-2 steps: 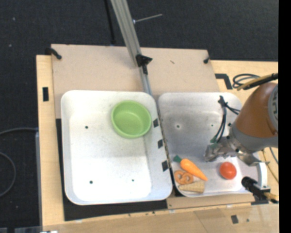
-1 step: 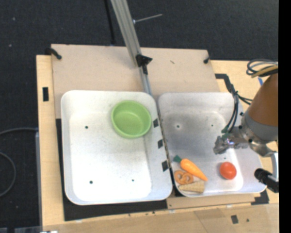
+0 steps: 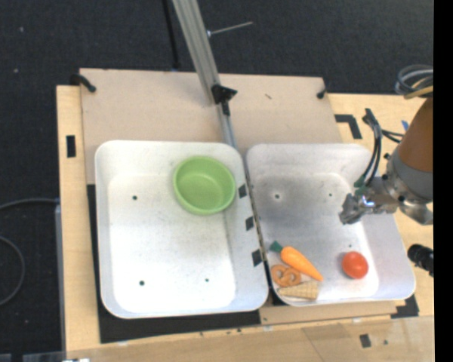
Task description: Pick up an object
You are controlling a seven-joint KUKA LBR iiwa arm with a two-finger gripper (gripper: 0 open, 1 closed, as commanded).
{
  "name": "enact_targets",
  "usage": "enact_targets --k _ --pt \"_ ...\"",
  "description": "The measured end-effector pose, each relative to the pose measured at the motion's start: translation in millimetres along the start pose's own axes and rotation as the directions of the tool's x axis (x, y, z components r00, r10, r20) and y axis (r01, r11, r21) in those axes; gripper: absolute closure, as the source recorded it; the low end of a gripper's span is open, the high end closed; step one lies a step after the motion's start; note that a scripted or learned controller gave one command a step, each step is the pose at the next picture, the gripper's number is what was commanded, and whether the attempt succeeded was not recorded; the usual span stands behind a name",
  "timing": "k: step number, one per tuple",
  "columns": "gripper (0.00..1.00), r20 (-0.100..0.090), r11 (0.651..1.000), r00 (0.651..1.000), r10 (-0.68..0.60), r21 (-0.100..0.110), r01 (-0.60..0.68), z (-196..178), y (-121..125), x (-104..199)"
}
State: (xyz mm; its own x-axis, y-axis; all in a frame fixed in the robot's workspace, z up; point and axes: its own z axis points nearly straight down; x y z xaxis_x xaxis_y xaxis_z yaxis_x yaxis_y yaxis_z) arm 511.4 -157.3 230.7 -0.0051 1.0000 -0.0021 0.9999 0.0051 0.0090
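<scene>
- status: pick not yet done; no object is lifted, all lie on the bin floors
- claw (image 3: pixel 352 208): sits over the right bin (image 3: pixel 302 164), toward its right side, above bare floor; nothing shows between its tips; whether it is open or closed cannot be told from this view
- candidate objects, right bin: red ball (image 3: pixel 354 265) near the front right corner, just in front of the claw and apart from it; carrot (image 3: pixel 300 262) at the front left; pretzel-like piece (image 3: pixel 285 276) and pale wedge (image 3: pixel 305 291) touching or just beside the carrot
- candidate object, left bin (image 3: pixel 121 277): green bowl (image 3: pixel 204 185), upright, near the back right, well apart from the claw
- remaining, as judged: choose a target (the red ball is nearest), move over it, descend, close, lift
- risk: the ball may roll
</scene>
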Motion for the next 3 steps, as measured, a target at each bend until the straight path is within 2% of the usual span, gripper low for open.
enact_targets --k 1,2,3 --pt "1.0 0.0 1.0 1.0 0.001 0.006 -0.001 -43 -3 -5" --pt "1.0 -0.001 1.0 1.0 -0.001 0.004 0.001 -67 -1 -6" --pt "1.0 -0.001 1.0 1.0 0.0 0.009 0.0 -59 12 33"
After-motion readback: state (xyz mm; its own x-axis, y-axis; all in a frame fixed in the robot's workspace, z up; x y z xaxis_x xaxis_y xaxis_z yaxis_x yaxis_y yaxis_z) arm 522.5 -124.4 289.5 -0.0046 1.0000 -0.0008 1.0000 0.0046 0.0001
